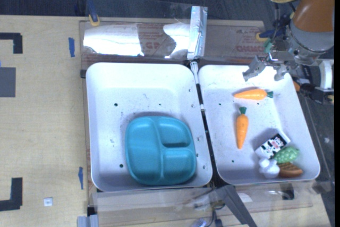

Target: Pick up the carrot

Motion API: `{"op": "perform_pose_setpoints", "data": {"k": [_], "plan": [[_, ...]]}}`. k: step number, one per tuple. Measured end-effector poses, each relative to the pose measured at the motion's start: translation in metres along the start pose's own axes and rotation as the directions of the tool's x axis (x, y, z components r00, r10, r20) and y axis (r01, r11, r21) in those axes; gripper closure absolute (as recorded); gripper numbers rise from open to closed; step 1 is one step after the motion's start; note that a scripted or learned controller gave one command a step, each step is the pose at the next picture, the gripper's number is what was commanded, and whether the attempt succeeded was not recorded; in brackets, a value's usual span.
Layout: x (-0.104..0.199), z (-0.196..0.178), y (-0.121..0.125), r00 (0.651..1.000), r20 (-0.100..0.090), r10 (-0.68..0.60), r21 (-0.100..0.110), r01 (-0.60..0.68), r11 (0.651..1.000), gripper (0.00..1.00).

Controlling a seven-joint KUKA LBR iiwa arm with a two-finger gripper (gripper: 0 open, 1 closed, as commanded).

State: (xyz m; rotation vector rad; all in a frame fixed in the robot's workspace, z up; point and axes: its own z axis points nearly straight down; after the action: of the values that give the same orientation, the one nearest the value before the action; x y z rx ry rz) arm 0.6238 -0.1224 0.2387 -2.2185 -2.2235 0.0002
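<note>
Carrots are lying in the right bin: one carrot crosswise near the top, another carrot lengthwise below it. The pincer is hovering just above the upper one, fingers spread, gripping nothing, seemingly lining up for a grasp.

**One fixed overhead view, slanted down on both bins**

Looks down from above the bench at a slant, facing toward the far edge with its clear panel. Sits far enough back to take in both white bins whole: left bin and right bin, side by side, plus light bench top at left and dark floor beyond. Catches the arm entering at upper right (cropped by the frame edge). Shares nothing with a second view.
</note>
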Motion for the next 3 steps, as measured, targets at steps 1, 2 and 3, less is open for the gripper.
{"op": "perform_pose_setpoints", "data": {"k": [1,2,3], "plan": [[-0.029,0.149,-0.017,0.998,0.002,-0.07,-0.006,0.07,0.998,0.0],[0.001,0.151,-0.073,0.974,0.001,-0.228,-0.004,0.228,0.974,0.0],[0.014,0.151,-0.114,0.987,0.001,-0.164,-0.006,0.164,0.987,0.0]]}}
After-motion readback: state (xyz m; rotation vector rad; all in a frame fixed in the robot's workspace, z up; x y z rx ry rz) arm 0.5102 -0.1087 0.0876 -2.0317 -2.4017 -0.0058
